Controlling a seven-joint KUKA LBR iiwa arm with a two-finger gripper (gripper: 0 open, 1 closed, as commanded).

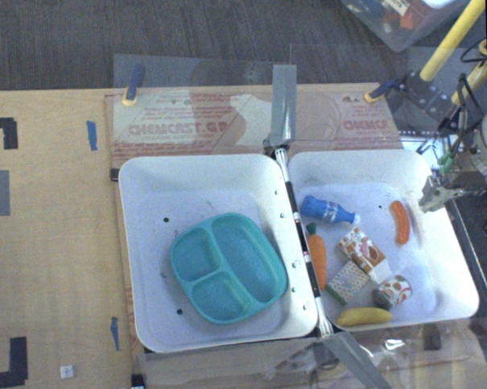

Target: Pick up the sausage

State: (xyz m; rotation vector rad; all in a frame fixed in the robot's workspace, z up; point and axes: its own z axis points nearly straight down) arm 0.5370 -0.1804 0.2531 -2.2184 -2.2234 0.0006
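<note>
Orange and smooth, the sausage (400,221) lies in the right bin (450,301) (a long, round-ended shape). We see the gripper (435,193) just beside it; we cannot tell its grip.

tray (227,268): matt teal plastic | bins (202,177): smooth white plastic

Open white floor is seen on all sides of the sausage (400,221) in the right bin (452,263); the bin wall lies near its right. The blue bottle (326,211), carrot (317,260) and snack packets (361,252) are clustered well apart to its left.
</note>
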